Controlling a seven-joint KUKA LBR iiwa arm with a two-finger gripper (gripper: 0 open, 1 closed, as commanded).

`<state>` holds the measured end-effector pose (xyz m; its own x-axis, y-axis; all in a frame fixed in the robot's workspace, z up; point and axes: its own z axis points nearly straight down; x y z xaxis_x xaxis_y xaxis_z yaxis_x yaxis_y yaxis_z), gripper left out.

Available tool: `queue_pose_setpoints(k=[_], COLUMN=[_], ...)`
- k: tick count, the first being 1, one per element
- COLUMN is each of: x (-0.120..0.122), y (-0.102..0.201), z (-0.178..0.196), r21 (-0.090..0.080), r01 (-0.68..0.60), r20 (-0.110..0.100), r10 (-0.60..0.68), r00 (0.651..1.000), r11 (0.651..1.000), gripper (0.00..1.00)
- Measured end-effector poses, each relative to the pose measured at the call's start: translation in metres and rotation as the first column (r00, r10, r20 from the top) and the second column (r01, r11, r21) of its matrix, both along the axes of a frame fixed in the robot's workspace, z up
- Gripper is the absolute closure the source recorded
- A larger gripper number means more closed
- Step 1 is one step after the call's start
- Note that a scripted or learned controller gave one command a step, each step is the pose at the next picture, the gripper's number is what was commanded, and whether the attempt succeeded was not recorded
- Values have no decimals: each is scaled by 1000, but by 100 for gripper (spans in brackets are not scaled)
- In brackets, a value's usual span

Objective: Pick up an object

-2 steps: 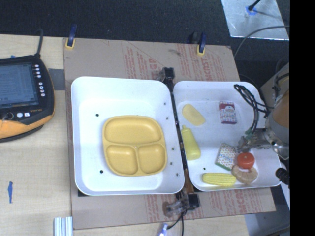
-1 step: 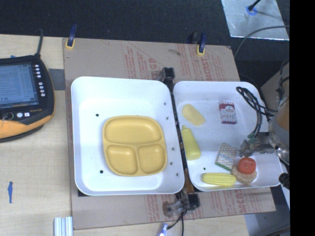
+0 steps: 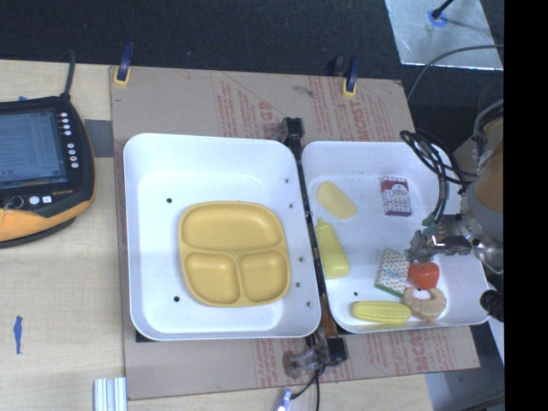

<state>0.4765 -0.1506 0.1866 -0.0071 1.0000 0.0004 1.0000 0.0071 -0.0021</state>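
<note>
While I cannot tell how the gripper is set, it hangs just above the red tomato at the right bin's near right corner. I judge the tomato light, smooth and prone to roll; grasp across its middle. My arm reaches in from the right.

My table is pale wood, with a brown cardboard sheet laid across its middle and held at the far edge by two clamps, blue with yellow tips. On the table's left lies a pendant, orange and black with a lit screen. Beyond the table the floor is dark carpet. At the upper right a pale patch lies on it, marked with blue tape.
</note>
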Motion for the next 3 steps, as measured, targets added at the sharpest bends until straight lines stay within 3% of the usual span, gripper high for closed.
queue_pose_setpoints(k=[1, 2, 3], x=[0, 69, 122], y=[0, 19, -34], z=[0, -17, -25], r21=[-1, -1, 0], r01=[0, 0, 4], r20=[-1, -1, 0], r10=[0, 0, -4], r00=[1000, 1000, 1000], r11=[1000, 1000, 1000], gripper=[0, 0, 0])
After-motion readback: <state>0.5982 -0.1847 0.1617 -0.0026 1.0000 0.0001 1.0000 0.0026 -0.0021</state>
